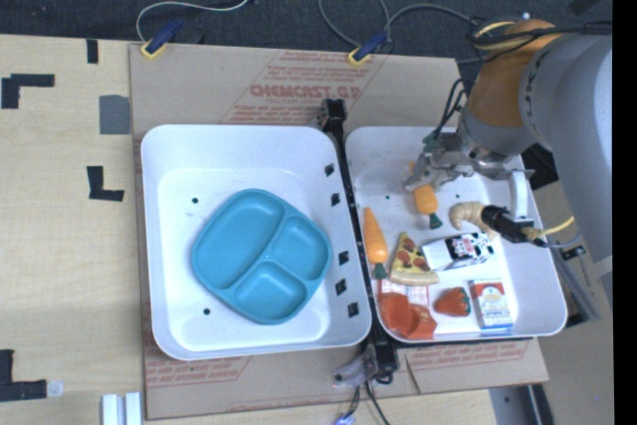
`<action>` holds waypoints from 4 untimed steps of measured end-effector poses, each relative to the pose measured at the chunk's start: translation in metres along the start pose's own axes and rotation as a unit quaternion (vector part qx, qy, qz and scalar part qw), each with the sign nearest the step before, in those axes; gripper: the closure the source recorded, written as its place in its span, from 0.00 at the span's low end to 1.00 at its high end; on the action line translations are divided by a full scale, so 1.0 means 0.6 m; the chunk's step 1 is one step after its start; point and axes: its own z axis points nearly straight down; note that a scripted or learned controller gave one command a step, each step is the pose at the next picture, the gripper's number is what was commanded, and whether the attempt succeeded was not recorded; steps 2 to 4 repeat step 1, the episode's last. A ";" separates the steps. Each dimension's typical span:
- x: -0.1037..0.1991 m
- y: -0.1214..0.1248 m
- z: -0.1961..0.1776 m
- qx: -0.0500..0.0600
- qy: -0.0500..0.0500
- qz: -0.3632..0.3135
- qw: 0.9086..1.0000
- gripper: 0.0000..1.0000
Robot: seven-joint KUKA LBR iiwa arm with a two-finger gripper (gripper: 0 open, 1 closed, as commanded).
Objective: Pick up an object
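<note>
Pincer: pincer (426, 176) hangs low over the upper part of the right bin, its dark fingers reaching toward eight o'clock from the wrist; whether it is released or clenched cannot be told.
Arm: grey arm with orange band (503, 90) comes in from three o'clock.
Small orange piece: rounded orange plastic object (426, 200) lies just below the pincer at about six o'clock; contact between them cannot be told.
Carrot: orange toy carrot (374, 236) lies by the right bin's left wall, long axis running twelve to six o'clock, narrow end toward twelve.
Pizza slice: yellow toy pizza wedge (409, 260) sits just at three o'clock of the carrot.
Croissant: beige curved toy pastry (465, 213) lies at four o'clock of the pincer.
Black and white item: small black and white object (462, 248) rests below the pastry.
Red items: red soft piece (404, 317) and red strawberry-like toy (453, 303) sit near the lower edge.
Small box: white and red printed carton (492, 305), print too small to read.
Right bin: shallow white plastic bin (383, 149).
Left bin: shallow white plastic bin (174, 154) holds a blue divided plastic plate (261, 256).
Cardboard: brown sheet (289, 85) under the bins on the table, red print reading "CHEMCAST GP".
</note>
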 end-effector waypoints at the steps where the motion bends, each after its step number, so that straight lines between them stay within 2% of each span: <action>1: 0.123 0.027 -0.147 0.002 0.002 0.000 1.000 1.00; 4: 0.123 0.027 -0.147 0.002 0.002 0.000 1.000 1.00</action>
